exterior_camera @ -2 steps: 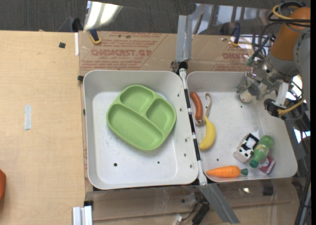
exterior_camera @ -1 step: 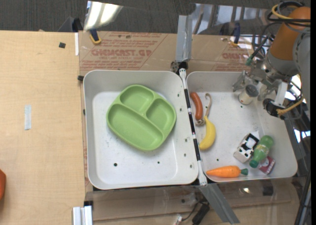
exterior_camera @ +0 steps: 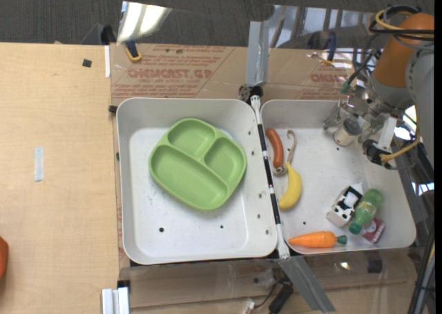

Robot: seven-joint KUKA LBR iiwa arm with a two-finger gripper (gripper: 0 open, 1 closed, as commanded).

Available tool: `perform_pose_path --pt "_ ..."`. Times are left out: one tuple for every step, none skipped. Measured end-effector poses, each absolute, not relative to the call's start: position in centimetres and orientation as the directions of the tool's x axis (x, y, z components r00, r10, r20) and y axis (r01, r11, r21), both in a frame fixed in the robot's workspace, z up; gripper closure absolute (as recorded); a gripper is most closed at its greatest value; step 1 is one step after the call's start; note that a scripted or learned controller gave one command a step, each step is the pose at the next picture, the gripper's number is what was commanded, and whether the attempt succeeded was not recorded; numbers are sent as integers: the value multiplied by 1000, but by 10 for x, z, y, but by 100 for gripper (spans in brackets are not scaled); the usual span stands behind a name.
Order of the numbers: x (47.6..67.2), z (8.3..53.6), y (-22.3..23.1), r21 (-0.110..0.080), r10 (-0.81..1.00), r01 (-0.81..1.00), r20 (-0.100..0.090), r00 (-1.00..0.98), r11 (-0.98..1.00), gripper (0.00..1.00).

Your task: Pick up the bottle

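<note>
Counter [exterior_camera: 55,168] is showing bare wood at far left, with a small grey strip [exterior_camera: 39,164] lying on it.

Left bin [exterior_camera: 138,237] is sitting next over and is carrying a green divided plate [exterior_camera: 198,163], three compartments, lying flat and turned at an angle near the bin's middle.

Right bin [exterior_camera: 324,168] is sitting flush against the left bin along the shared centre rim. Along its left wall a hot dog toy [exterior_camera: 276,148] is lying lengthwise, with a thin tan curved piece [exterior_camera: 290,147] just beside it. Below these a banana [exterior_camera: 291,188] is lying, upper tip near the hot dog. A carrot [exterior_camera: 316,240] is lying along the near wall, green top pointing right.

Green bottle [exterior_camera: 364,210] is lying tilted in the near right corner of the right bin, cap end pointing toward the carrot's top. It is touching a black-and-white toy [exterior_camera: 344,207] on its left and is resting over a red packet [exterior_camera: 373,230].

Hand [exterior_camera: 353,126] is hovering over the far right part of the right bin, well apart from the bottle and nothing is showing between the fingers. Finger spread: cannot tell from this view. Orange band of the arm [exterior_camera: 407,50] is showing above it.
</note>
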State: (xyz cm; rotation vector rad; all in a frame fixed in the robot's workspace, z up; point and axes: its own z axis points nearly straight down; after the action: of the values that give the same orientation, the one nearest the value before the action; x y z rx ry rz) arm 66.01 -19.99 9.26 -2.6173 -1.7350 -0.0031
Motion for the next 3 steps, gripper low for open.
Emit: perform_pose_path --pt "658 91 -118 -3 892 892 -1 453 -453 0" --pt "658 99 -119 -5 891 891 -3 453 -453 100" --pt "658 99 -119 -4 891 891 -3 453 -453 0"
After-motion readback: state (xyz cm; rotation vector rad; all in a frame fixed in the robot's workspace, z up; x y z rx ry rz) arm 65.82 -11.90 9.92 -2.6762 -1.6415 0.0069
